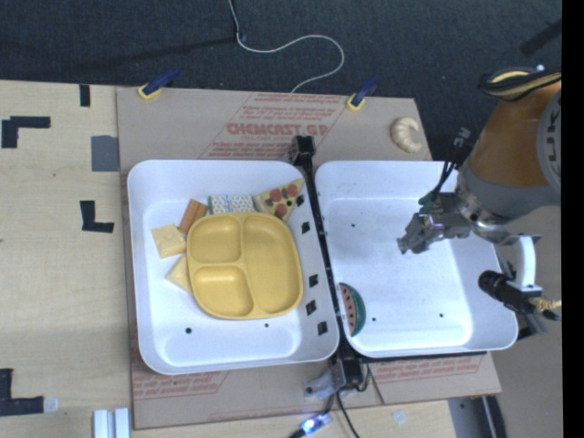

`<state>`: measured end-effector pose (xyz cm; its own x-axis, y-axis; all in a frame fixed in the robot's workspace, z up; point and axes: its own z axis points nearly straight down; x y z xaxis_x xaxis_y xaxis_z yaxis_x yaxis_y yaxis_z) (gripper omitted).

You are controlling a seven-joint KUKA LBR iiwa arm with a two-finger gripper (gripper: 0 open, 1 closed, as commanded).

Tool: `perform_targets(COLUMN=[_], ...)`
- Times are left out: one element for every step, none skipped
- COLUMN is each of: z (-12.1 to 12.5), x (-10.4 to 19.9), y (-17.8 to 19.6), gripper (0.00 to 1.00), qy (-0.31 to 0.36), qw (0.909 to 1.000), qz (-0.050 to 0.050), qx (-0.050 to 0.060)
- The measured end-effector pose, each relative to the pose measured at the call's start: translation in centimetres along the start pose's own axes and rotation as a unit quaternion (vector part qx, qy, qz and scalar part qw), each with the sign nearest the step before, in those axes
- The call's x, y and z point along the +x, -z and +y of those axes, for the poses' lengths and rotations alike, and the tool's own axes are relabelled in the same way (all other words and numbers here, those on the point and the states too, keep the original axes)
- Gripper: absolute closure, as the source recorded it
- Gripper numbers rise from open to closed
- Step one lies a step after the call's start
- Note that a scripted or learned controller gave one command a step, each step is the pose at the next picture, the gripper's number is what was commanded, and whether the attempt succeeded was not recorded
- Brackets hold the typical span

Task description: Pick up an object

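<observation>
Overhead, a grey robot arm (511,167) with an orange band reaches in from the right and holds its pincer (415,235) low over the right-hand white bin (456,331), above the middle of the bin's bare floor. Whether the dark fingers stand apart or together cannot be told from this slanted view, and nothing is seen between them.

Most of the objects lie in the left-hand white bin (151,336). A yellow divided plate (245,265) with three compartments takes up most of its centre. At the plate's left edge sit a pale square cracker-like piece (168,241) and an orange-brown wedge (192,214), while a pale yellow piece (178,276) pokes out from under the plate's lower left rim. Along the plate's top edge lie a speckled, light-coloured item (228,204) and a toy pizza slice (281,197), the latter close to the wall shared by the two bins.

A round watermelon-patterned piece (352,307), green at the rim and red inside, rests at the lower left side of the right-hand bin, against the dividing wall and well apart from the pincer.

Both bins stand side by side on a sheet of printed cardboard (265,126) laid on the wooden worktop (55,272). A small beige object (408,133) sits on the cardboard just beyond the right-hand bin's far rim. A thin white cable (292,48) loops across the dark floor behind.
</observation>
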<state>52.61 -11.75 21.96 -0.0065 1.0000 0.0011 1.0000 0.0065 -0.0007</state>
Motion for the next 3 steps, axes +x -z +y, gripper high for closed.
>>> perform_targets(z=[5.4, 9.5, 8.9], x=[3.1, 6.4, 6.0], y=[0.7, -0.4, -0.5], gripper=[1.00, 1.00, 1.00], qy=[0.000, -0.001, -0.003], qw=[1.0000, 1.0000, 1.0000], qz=[0.000, 0.000, -0.001], qx=[-0.001, -0.001, 0.001])
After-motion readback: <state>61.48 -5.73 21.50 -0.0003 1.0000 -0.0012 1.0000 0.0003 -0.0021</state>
